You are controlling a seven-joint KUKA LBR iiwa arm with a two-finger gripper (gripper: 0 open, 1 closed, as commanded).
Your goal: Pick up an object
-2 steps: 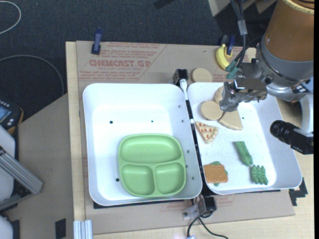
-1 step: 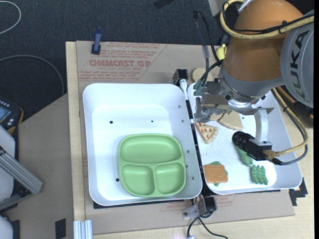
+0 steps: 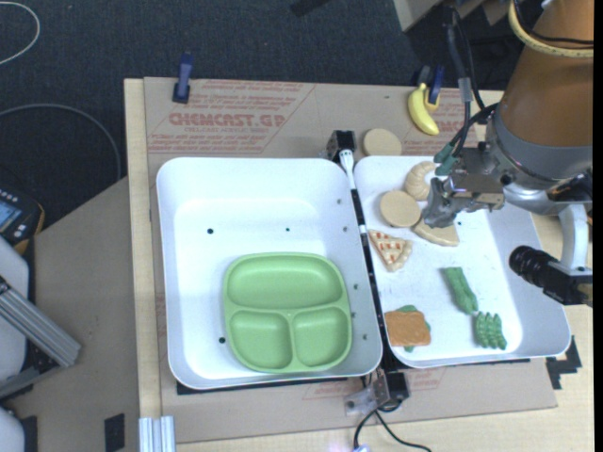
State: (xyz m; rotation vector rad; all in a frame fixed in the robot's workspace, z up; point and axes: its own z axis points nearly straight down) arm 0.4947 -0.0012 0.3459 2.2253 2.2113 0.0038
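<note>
The grey and orange arm (image 3: 551, 73) reaches in over the right bin (image 3: 528, 342). The left bin (image 3: 188, 205) holds a green divided plate (image 3: 285, 311). The gripper (image 3: 441, 207) hangs low at the far end of the right bin, above a tan toy food piece (image 3: 437, 234) and beside a round cookie (image 3: 399, 208); how far its fingers are spread cannot be told. Nearer lie a waffle wedge (image 3: 389, 249), a sandwich (image 3: 407, 328), a green pod (image 3: 461, 289) and a leafy green (image 3: 489, 330). A banana (image 3: 423, 109) rests behind the bin.

The bench (image 3: 236, 121) bears two white bins (image 3: 184, 215) (image 3: 528, 342), a banana (image 3: 422, 109), perhaps a cookie (image 3: 382, 142).
</note>
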